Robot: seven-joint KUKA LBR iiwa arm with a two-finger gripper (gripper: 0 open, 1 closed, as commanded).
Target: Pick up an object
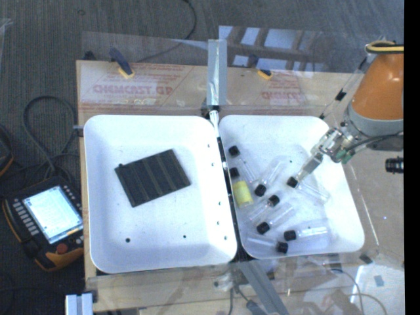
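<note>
Clear plastic vials [275,209] with black caps, heaped beneath the hand [293,182], its grip state unclear.

One fixed camera is looking down at a slant from above the bench [151,87], taking in both white bins [105,241] and surrounding floor.

dark grey carpet floor [65,18] (black cables [39,110] trailing) around a wooden bench [151,87]
</note>
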